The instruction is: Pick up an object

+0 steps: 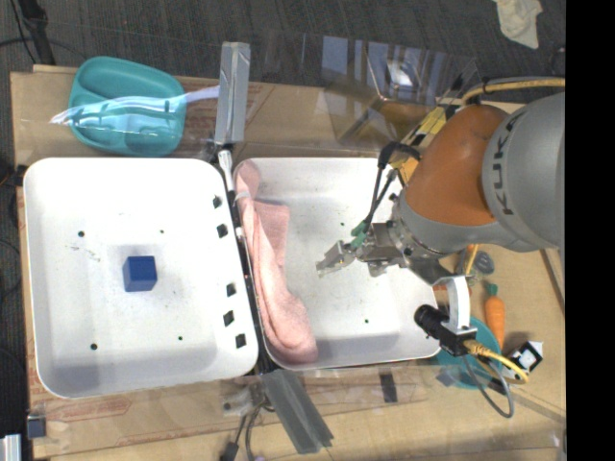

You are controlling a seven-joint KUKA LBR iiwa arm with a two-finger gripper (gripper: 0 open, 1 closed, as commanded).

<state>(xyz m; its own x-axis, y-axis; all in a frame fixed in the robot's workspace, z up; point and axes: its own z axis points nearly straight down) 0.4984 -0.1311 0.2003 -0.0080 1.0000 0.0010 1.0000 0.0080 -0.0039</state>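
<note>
Hovering over the middle of the right bin [384, 346], the hand [338, 256] is pointing toward the pink cloth [274, 267]; no object is showing between its tips, and whether the hand is released or clenched cannot be told from this view. The arm [471, 176] is reaching in from the right, its grey body and orange band covering the bin's right portion.

Candidate objects are lying as follows:
- The pink cloth is lying bunched along the left wall of the right bin, running from the far corner to the near corner. It is sitting near the hand, a short way to its left, and is not touching it.
- A blue cube [140, 273] is sitting alone on the floor of the left bin [58, 358], well apart from the hand.

Judged from this arrangement, the pick is not yet done: both objects are resting in their bins and nothing is being carried. Remaining steps are appearing to be: positioning the hand over one object, most plausibly the cloth as the nearer item, descending, closing on it, and lifting it clear of the bin floor.
</note>
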